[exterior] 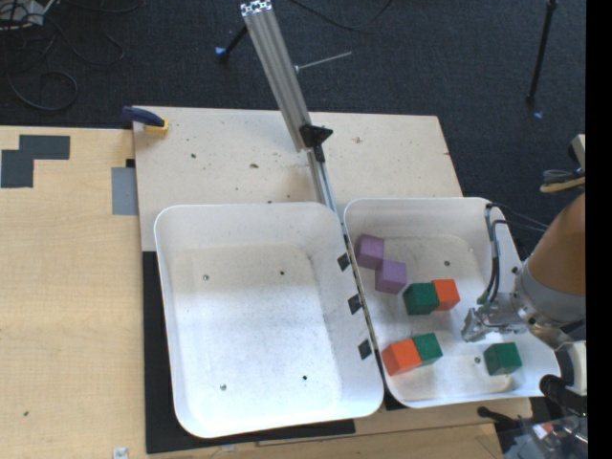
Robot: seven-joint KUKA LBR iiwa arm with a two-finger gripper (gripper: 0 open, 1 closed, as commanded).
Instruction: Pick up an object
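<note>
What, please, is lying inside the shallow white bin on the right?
The right-hand white bin holds a purple block piece, two green-and-orange block pairs and a single green cube. The grey gripper covers some floor beside that cube.

Two shallow white plastic bins here, the left one point(258, 323) smooth with a soft sheen and dark specks, the right one point(421, 223) equally smooth. They sit on a pale, matt wooden desk point(229, 156), its board speckled and scuffed. A ribbed silver aluminium beam point(277, 70) gleams with a brushed metal finish. Blocks look matt, foam-like: purple point(381, 264), green-and-orange point(430, 296). The metal pincer point(483, 323) shows dull grey. Dark floor carpet point(430, 46) looks coarse.
</note>
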